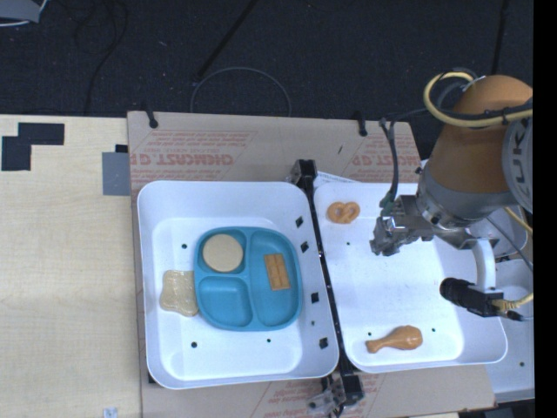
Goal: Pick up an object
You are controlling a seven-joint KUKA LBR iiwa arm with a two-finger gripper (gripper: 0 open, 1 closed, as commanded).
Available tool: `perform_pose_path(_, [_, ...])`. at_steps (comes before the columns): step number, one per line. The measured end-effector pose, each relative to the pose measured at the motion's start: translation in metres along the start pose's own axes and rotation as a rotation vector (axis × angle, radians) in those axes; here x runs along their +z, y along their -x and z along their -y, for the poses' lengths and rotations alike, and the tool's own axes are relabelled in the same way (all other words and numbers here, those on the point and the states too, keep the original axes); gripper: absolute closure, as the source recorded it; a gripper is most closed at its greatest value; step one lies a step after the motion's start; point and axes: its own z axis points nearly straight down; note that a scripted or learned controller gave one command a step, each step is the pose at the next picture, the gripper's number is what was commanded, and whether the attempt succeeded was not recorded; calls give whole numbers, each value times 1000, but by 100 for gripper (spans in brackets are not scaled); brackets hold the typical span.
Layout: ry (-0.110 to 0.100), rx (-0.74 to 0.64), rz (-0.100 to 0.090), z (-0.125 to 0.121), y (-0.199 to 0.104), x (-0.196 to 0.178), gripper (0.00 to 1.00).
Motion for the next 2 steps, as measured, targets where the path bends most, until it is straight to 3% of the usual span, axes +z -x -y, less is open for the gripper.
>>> perform_pose_path(1, [-1, -1, 0, -14, -51, 1, 100])
perform_pose_path(2, [-2, -1, 0, -13, -108, -3, 100])
